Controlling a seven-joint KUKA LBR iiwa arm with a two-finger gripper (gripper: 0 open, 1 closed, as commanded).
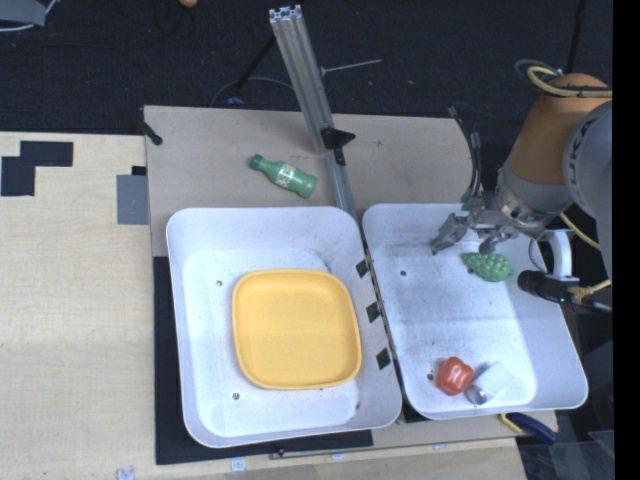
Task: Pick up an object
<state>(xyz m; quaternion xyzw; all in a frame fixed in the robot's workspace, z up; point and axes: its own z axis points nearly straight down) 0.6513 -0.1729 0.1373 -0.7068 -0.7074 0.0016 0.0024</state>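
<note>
green bumpy toy (487, 265) in right bin (560, 368), partly behind hand (470, 236).

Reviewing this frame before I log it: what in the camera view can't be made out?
- Gripper: too small and dark to judge its grip; it sits just above-left of the green object.
- Green object: too small and blurred to identify.
- Clear item beside the red object in the right bin: washed out against the white floor, outline unclear.
- Arm: cut off by the right edge.
- Label on the green bottle: too small to read.
</note>
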